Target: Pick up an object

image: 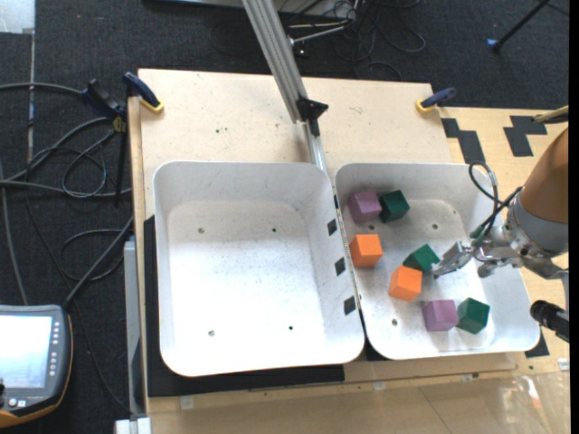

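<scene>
Several small blocks lie in the right bin (pixel 507 333): a purple block (pixel 365 205) and a green block (pixel 393 205) at the back, an orange block (pixel 366 250), a green block (pixel 422 260), an orange block (pixel 406 283), and at the front a purple block (pixel 441 315) beside a green block (pixel 473 315). My gripper (pixel 450 263) reaches in from the right and hangs low over the middle of this bin. Its tip is just right of the middle green block, close to it or touching it. No block shows inside the gripper.
The left bin (pixel 181 242) stands beside the right one, and they meet at a shared wall (pixel 344 260). A slanted metal pole (pixel 276 48) crosses the back of the bench. Cables and a pendant (pixel 27 360) lie at the left, off the bench.
</scene>
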You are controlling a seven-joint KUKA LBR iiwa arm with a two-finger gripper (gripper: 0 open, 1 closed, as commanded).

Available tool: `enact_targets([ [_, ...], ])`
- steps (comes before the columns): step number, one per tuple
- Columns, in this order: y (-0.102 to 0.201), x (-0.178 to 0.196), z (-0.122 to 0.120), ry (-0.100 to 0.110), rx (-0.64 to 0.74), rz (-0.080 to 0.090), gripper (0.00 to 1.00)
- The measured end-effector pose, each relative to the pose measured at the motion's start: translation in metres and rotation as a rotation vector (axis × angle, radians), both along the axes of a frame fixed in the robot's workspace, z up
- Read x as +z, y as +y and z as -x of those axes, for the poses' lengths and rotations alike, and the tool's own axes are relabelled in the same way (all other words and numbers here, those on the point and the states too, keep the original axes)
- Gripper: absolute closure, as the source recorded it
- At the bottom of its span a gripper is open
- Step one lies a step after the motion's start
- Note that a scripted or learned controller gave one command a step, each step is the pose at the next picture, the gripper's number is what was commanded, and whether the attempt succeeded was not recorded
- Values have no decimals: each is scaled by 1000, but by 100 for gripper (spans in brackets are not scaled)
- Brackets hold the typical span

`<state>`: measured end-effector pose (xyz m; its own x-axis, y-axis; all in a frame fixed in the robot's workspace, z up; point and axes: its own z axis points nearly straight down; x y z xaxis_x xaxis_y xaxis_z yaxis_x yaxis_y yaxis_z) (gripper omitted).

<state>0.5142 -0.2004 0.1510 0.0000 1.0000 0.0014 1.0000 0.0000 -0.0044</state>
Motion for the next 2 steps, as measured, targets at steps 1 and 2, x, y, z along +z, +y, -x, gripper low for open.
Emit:
enact_targets([
  [1, 1, -54, 1, 1, -1, 0, 0],
  [2, 0, -40, -1, -6, -1, 2, 100],
])
